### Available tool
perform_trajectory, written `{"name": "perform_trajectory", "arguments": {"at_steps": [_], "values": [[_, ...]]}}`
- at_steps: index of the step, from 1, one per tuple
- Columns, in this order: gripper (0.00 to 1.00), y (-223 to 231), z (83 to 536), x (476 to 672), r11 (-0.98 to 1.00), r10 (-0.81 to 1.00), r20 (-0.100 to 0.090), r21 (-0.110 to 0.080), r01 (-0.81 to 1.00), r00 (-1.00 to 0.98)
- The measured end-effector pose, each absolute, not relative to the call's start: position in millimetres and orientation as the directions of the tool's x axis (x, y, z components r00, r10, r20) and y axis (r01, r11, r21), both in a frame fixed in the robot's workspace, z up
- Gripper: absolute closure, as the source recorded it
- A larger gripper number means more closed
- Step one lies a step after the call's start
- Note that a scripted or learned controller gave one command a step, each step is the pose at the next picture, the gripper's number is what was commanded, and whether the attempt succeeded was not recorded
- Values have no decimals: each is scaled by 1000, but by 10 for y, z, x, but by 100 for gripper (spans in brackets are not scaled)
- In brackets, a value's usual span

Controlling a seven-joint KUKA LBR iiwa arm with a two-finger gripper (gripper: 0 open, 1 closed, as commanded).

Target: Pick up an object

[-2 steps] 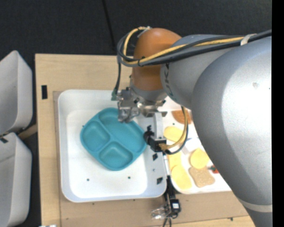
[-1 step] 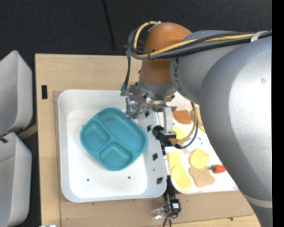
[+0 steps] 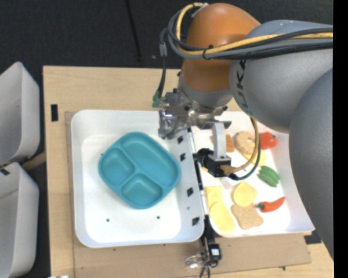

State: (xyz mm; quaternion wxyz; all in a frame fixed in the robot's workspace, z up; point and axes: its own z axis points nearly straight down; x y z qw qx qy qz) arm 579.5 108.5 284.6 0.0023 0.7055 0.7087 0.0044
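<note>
Arm (image 3: pixel 290 97) is looming closest. Gripper (image 3: pixel 174 126) is hovering just above-right of the tray (image 3: pixel 140 169); can't tell whether the claw is apart or together. Nothing is showing in it. Food toys (image 3: pixel 243 194) are lying well right of the tray, so the pick is looking undone.

Smooth teal plastic tray (image 3: pixel 139 169), glossy white bins (image 3: pixel 84 213)

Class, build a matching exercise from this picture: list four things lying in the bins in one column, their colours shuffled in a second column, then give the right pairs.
Things:
1. divided plate
2. pepper
3. chilli
4. toast slice

Colours:
A. red
B. light brown
C. teal
D. green

Pairs: 1-C, 2-D, 3-A, 4-B.
</note>
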Motion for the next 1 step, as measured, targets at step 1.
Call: {"name": "perform_trajectory", "arguments": {"at_steps": [1], "values": [[100,1677,3273,5601,9,1000,4,5,1000,-9]]}}
